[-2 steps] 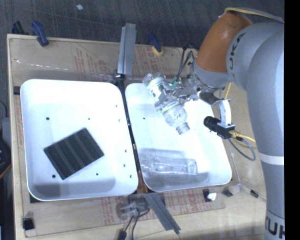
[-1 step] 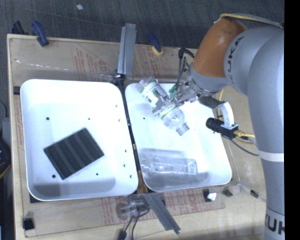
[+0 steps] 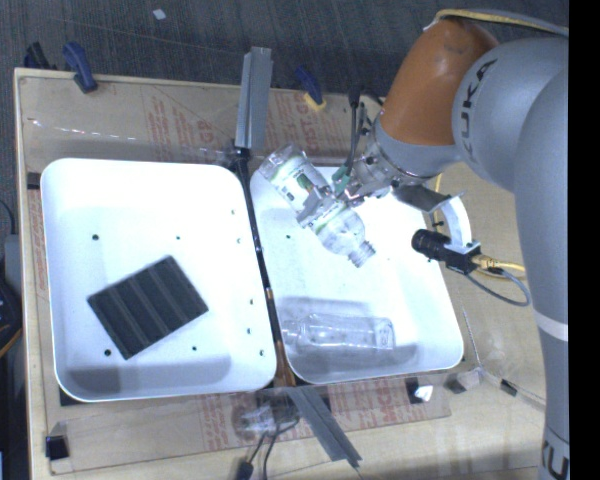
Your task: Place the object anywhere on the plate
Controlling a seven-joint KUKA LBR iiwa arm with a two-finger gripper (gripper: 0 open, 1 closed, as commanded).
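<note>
Camera view shows my arm (image 3: 500,98) over the right bin (image 3: 435,313), gripper (image 3: 325,203) clamped on a clear bottle (image 3: 330,218), lifted at a tilt. I judge this the carry; next I must cross to the dark plate (image 3: 147,305) in the left bin (image 3: 70,198).

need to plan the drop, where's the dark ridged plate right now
The dark ridged plate lies flat in the left bin, toward its near-left part, across the divider from the clear bottle.

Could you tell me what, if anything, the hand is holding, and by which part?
A clear plastic bottle hangs tilted at the hand above the right bin; it seems gripped mid-body, though the contact is unclear.
</note>
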